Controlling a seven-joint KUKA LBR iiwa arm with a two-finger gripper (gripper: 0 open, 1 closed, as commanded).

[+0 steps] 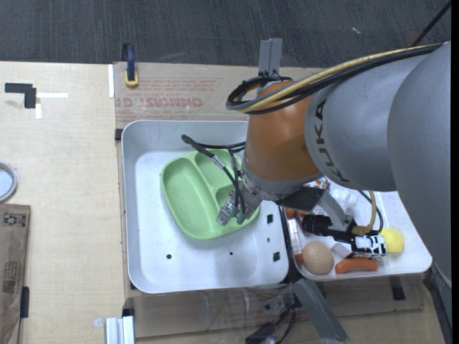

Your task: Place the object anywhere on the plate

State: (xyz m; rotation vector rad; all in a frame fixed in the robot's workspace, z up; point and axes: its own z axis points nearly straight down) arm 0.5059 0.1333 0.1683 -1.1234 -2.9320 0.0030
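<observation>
A light green divided plate (pixel 190 192) lies tilted in the left white bin (pixel 133 213). The arm's orange band and grey wrist hang over the plate's right side and hide that part of it. My gripper (pixel 231 208) shows as a small grey tip under the wrist, right at the plate's right rim. I see nothing held there. In the right bin (pixel 416 264) lie a beige egg (pixel 318 256), an orange carrot-like piece (pixel 356 266), a yellow ball (pixel 392 241) and a black-and-white item (pixel 366 245).
Black cables loop from the wrist across the plate's top. A roll of tape (pixel 4 182) and a brown paper bag (pixel 13 264) sit on the bench at the far left. A blue-and-yellow clamp (pixel 129 67) stands behind the left bin.
</observation>
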